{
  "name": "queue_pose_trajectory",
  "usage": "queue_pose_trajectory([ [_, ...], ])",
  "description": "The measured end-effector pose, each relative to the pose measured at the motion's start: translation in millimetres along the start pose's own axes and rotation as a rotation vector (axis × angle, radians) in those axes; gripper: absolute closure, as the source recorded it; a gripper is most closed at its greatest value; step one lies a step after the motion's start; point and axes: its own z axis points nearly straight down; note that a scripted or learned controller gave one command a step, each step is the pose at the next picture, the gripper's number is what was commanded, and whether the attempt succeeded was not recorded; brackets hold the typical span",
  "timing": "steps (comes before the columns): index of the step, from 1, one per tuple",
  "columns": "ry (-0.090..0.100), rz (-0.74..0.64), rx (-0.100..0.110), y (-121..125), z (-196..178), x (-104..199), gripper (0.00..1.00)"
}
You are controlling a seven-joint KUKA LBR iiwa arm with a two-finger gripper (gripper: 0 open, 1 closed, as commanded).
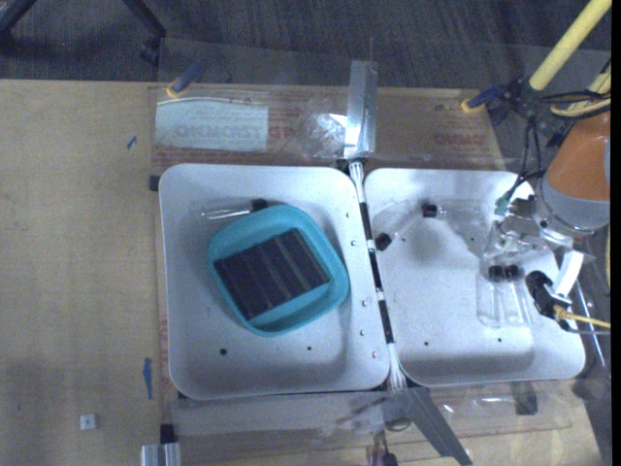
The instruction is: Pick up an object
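The arm is down over the right bin [543,352] now, end effector [506,272] low near that bin's right side, right on top of what looks like a clear, see-through object [503,304] lying on the bin floor. I'd call this the grasp attempt itself, though from here I can't tell how far the end effector is spread or whether it has anything. Next it needs a firm close and a straight lift; the teal container [278,268] sits tilted in the left bin [184,348], untouched, and small dark bits [427,209] lie near the right bin's top.
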Motion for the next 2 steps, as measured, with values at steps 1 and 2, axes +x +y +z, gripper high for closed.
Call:
queue_pose_trajectory([
  [1, 0.005, -0.003, 0.002, 0.1, 0.0, 3.3, 0.0],
  [2, -0.002, 0.025, 0.002, -26.5, 10.5, 4.4, 0.0],
])
